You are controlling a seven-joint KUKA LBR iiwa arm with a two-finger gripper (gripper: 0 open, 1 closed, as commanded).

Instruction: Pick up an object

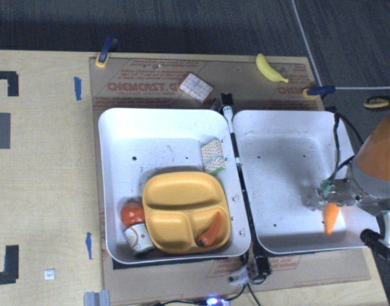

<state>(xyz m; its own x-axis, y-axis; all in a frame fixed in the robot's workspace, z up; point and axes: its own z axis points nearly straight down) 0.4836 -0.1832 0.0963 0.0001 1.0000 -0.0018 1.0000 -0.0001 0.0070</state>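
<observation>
- The pincer [329, 201] sits low in the right bin [278, 171], directly above the orange carrot [331, 217].
- Its state: cannot tell.
- Grasp step seems underway; next, a clean lift.

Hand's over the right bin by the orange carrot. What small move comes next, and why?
Probably a short straight lift. The hand sits at the top of the carrot, near the right bin wall; whether it grips is unclear, and lifting would show that.

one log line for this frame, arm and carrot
arm: over right bin, near right wall | gripper: above carrot | grasp: unclear | left bin: yellow tray
</observation>
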